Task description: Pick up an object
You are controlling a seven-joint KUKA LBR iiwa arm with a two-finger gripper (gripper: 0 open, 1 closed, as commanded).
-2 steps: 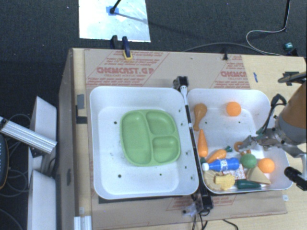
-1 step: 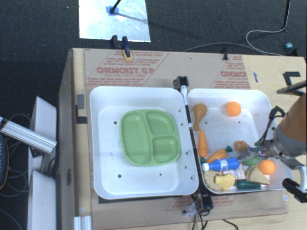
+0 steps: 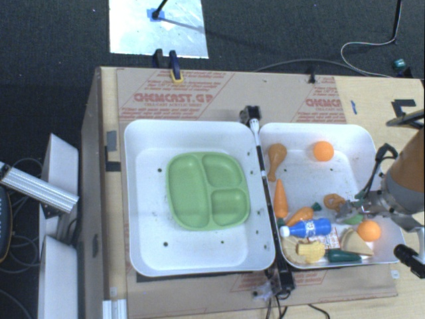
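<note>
Jaws state — we cannot tell; the gripper [image 3: 350, 209] sits low over the right bin [image 3: 352, 135], near its right wall, and the tip is too small and cluttered to read. Nothing visibly pinched between them.

Nearest candidate is the orange ball [image 3: 369, 230], just beside the gripper toward the bin's near right corner. We judge it light, rigid, smooth — likely to roll or squirt out unless taken across its widest part.

Crowded neighbours: a cream wedge [image 3: 358, 244] touching the ball, a dark green piece [image 3: 343, 256] at the near wall, a blue-and-white bottle [image 3: 308, 229] lying on its side, a carrot [image 3: 281, 199] by the divider side. All look like light plastic toys.

Room: the near right corner is tight — bin wall on two sides, so little clearance for spreading. A second orange ball [image 3: 323, 151] near the far wall sits well apart from everything, easier access. The left bin [image 3: 149, 138] holds a green sectioned tray [image 3: 207, 190] with open floor around it.
</note>
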